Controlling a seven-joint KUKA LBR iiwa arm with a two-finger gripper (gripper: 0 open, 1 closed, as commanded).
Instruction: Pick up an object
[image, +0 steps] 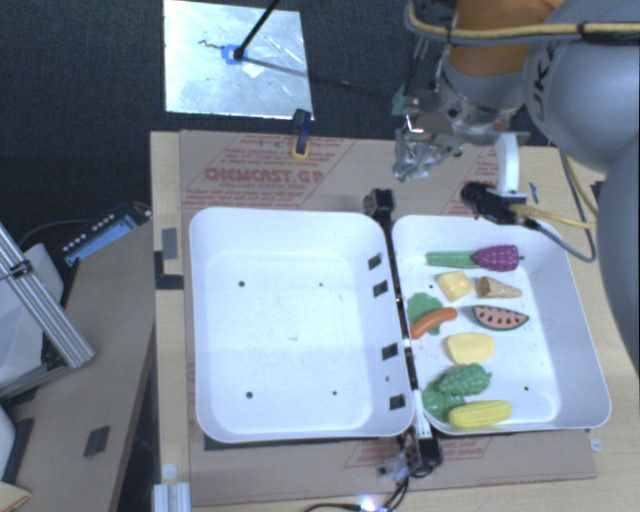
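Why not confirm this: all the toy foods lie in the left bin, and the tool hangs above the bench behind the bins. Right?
Wrong bin. The camera view shows the toy foods in the right bin, not the left bin. The tool does hang above the bench behind the bins.

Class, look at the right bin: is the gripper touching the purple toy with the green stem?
Apart. The camera view shows the gripper above the bin's far rim, with bare white floor between it and the purple toy.

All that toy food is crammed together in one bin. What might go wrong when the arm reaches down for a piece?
The carrot touches the broccoli, and the corn lies against a green vegetable, so the gripper might nudge or catch a neighbour. Pieces near the right bin's divider leave little room beside the wall.
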